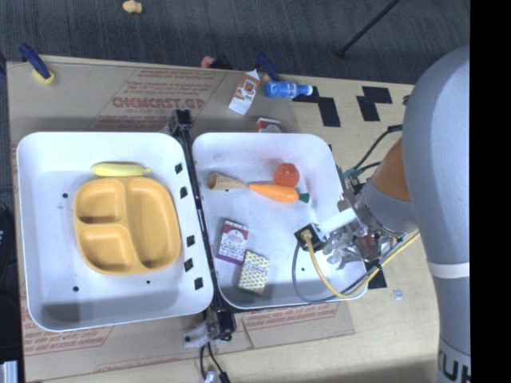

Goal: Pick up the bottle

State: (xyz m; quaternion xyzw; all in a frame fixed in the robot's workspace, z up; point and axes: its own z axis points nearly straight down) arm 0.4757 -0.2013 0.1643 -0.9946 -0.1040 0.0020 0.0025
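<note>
Beyond the bins, on the cardboard at the bench's far edge, the blue bottle (286,89) is lying on its side. Well apart from it, the gripper (345,250) is hanging over the right bin (319,146) near its right wall, grasping nothing; whether its claw is spread, I cannot tell.

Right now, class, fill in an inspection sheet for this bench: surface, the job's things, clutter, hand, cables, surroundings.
Surface: brown cardboard sheet with red print, bearing the left white bin and the right white bin.
Job's things: small blue plastic bottle lying on the cardboard beyond the right bin, outside both bins.
Clutter: yellow divided plate and yellow banana in left bin; orange carrot, red tomato, two small printed boxes in right bin.
Hand: metal hand at the right bin's near right corner, away from the bottle.
Cables: yellow cable looping from the hand.
Surroundings: dark carpet.
</note>
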